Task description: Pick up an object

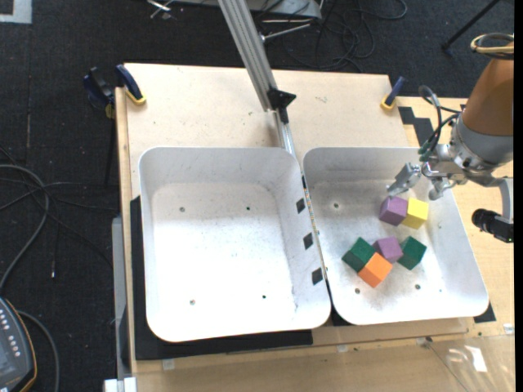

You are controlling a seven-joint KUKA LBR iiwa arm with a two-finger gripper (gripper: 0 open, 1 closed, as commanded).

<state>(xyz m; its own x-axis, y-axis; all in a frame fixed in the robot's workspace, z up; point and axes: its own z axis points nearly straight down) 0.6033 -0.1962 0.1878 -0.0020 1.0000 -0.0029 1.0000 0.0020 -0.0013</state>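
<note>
Above the right bin (458, 296), the gripper (422, 180) hovers (fingers spread).

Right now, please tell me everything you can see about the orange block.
The orange block is a small cube, plain and matte, perhaps foam or wood. It lies in the right bin, turned cornerwise to the bin's walls. It touches a green block on its left and a purple block behind it. The gripper hangs farther back, apart from it.
</note>
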